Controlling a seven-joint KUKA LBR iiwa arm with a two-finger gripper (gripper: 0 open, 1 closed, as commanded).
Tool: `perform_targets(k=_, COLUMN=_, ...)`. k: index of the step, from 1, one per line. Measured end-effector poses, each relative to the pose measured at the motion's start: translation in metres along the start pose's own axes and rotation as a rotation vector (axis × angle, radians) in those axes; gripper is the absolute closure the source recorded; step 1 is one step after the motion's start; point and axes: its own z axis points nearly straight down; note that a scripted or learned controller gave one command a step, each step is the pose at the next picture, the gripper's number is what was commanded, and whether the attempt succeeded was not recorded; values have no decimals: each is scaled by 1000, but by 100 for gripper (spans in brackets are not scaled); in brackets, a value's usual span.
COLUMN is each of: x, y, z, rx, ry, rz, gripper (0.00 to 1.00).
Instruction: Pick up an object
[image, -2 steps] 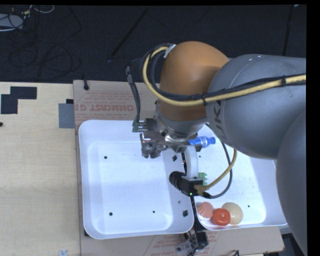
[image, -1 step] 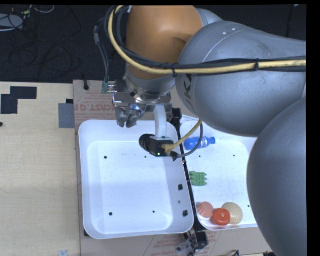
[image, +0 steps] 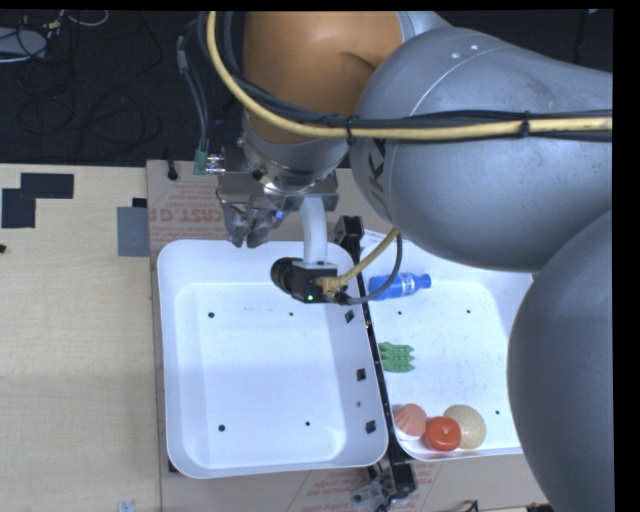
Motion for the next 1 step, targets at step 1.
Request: perform_targets(k=1, x=-79, y=35, z=91, rx=10, ry=-7, rz=10, gripper=100)
